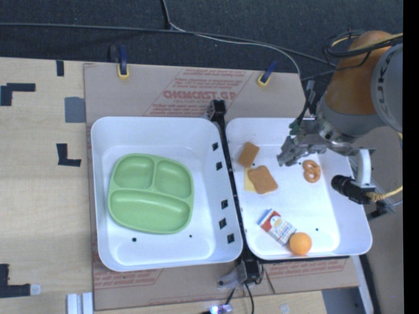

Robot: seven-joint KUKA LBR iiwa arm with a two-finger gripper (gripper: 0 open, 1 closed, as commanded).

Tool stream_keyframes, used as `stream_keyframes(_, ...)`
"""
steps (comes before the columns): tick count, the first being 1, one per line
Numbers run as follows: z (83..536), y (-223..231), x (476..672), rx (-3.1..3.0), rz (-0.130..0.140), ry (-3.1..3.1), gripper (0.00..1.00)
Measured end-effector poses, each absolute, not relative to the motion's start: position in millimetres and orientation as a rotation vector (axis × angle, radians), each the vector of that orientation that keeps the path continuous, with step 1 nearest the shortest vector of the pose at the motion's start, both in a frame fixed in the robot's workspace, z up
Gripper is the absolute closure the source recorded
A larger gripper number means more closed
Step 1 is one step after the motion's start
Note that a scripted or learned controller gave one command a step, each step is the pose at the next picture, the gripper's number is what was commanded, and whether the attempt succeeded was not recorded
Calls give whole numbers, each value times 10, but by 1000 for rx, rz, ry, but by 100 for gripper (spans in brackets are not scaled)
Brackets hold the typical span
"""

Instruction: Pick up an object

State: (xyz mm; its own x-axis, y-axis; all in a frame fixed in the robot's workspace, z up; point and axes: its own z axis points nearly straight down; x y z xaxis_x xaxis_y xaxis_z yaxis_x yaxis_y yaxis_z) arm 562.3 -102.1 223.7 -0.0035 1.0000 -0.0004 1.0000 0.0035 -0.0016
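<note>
The right bin (327, 205) holds a small brown block (247, 154), a toast-like brown slice on a yellow piece (261, 180), a pretzel (311, 171), a small red-and-white packet (277, 226) and an orange ball (300, 243). My gripper (289, 157) hangs over the bin's upper middle, just left of the pretzel and right of the brown block. Its dark fingers point down and left, and nothing shows between them.
The left bin (105, 133) holds a green divided plate (151, 193). A black divider (226, 175) runs between the bins. Yellow clamps (122, 70) sit at the cardboard's far edge, and a cable (229, 39) crosses behind. The arm's body (357, 90) overhangs the right bin's upper right.
</note>
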Motion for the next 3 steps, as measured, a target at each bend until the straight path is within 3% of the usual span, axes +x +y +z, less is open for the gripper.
stream_keyframes(3, 2341, 531, 5432, -2212, 1, -2227, 100)
